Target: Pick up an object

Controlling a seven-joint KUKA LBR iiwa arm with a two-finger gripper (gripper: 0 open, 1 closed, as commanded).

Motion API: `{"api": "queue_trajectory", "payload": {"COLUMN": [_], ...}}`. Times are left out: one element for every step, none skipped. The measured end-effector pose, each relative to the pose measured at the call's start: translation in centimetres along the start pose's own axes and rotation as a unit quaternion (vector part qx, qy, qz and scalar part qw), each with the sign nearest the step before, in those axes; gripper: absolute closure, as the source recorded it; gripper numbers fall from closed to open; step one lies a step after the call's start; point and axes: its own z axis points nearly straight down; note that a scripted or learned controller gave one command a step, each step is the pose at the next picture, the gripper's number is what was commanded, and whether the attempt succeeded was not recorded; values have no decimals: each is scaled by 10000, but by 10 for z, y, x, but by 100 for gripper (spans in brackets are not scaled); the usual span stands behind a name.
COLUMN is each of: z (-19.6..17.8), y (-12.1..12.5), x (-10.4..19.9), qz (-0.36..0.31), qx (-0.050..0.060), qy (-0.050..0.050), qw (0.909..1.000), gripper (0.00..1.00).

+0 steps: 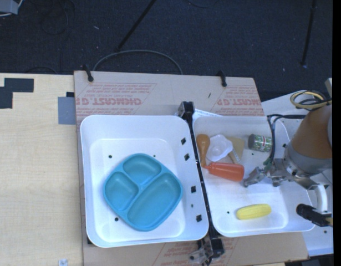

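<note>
The right bin [281, 223] holds several small objects. A red-orange oblong piece [225, 171] lies near its middle, and my gripper [250, 179] sits just to its right, low over the bin floor with nothing seen in it. A yellow corn cob [253, 211] lies toward the front. At the back are an orange carrot-like piece [202, 146], a white crumpled item [220, 147] and a small green can [260, 143]. The arm's orange band [314, 132] shows at the right edge.
The left bin [95, 132] holds a blue divided plate [142, 191]. A black divider [195, 170] runs between the two bins. Cardboard [159, 96] lies under the bins, with pale bench surface [31, 176] to the left. Cables [281, 121] hang near the arm.
</note>
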Motion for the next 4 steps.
{"api": "queue_trajectory", "payload": {"z": [-13,-75,-138,-191], "y": [0,-3,-1,0], "x": [-1,-1,-4,-5], "qz": [17,-8,-9,-10], "qx": [-3,-31,-37,-36], "qy": [-2,-11,-15,-15], "qw": [10000,10000,10000,10000], "gripper": [100,100,100,100]}}
